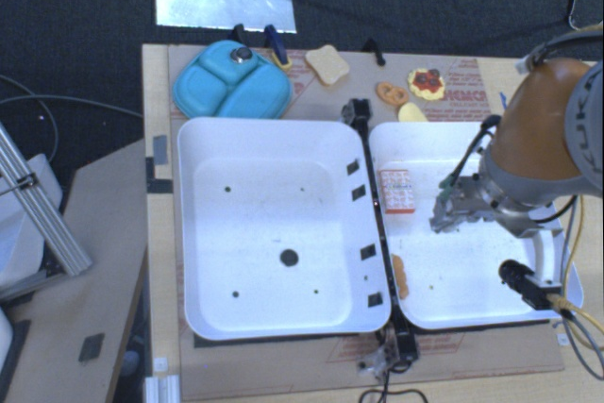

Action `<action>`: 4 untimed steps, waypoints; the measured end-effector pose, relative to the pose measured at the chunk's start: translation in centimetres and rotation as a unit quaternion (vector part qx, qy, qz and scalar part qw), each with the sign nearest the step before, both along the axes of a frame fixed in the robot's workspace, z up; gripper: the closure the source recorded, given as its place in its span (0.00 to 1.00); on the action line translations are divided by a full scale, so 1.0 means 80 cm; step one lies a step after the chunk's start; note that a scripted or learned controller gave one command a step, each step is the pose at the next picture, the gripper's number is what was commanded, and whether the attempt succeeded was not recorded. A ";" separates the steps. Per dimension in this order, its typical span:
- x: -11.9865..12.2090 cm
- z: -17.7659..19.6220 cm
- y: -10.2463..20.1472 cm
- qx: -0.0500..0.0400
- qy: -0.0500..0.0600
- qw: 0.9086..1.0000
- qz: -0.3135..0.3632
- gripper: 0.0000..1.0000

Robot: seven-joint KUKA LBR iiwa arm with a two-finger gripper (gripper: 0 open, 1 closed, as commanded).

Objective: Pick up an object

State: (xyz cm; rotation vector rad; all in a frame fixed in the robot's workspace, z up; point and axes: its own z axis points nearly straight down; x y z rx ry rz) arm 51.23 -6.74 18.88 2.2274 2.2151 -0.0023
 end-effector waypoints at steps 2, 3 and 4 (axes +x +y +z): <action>0.007 -0.008 0.053 0.000 0.000 1.000 0.002 1.00; 0.023 -0.006 0.126 0.001 -0.002 1.000 0.007 1.00; -0.034 0.041 0.075 0.001 -0.001 1.000 0.002 1.00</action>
